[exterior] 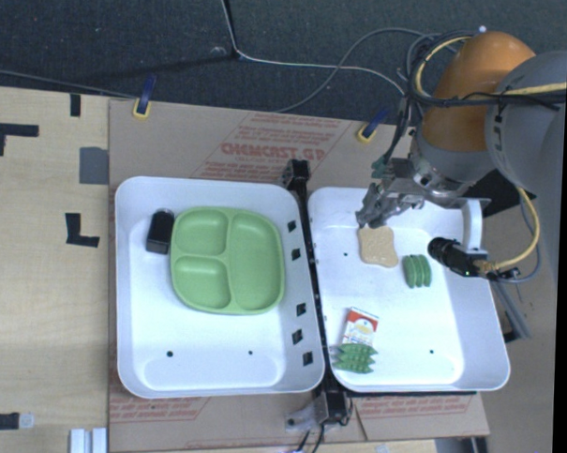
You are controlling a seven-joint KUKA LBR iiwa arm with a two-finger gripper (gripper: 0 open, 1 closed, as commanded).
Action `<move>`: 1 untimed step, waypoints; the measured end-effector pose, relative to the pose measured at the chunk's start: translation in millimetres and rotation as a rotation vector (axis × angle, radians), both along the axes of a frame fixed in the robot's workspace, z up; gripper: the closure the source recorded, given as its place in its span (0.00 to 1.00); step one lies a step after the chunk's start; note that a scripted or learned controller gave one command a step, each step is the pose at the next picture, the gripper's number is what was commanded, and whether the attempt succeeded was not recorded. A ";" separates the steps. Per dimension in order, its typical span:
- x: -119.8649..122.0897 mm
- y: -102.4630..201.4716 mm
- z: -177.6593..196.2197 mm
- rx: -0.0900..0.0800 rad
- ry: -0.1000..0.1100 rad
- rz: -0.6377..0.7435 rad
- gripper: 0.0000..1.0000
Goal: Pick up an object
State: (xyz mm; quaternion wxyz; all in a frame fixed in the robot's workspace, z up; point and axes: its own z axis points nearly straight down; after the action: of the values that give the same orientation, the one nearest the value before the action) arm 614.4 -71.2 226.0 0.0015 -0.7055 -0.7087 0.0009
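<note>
My gripper (374, 215) hangs over the back part of the right bin (465, 360), its tips just above a tan slice of toast (379, 247). Nothing shows between the fingers. A green pickle-like piece (417, 271) lies to the right of the toast. Nearer the front of that bin lie a small red-and-white packet (359, 326) and a green pea pod (355, 357). In the left bin (202, 372) a green divided plate (229, 260) rests with a small black block (159, 231) at its left side.
A black divider (305, 269) runs between the two bins. Cables loop over the dark backdrop behind the arm. A black fitting with yellow hose (456, 257) sticks out of the arm over the right bin's right side.
</note>
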 end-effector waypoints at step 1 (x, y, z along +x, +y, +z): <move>-17.8 53.8 -11.2 0.000 0.001 0.000 1.00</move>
State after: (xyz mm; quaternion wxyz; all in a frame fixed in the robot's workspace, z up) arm 596.6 -17.3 214.8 0.0017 -0.7053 -0.7089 0.0012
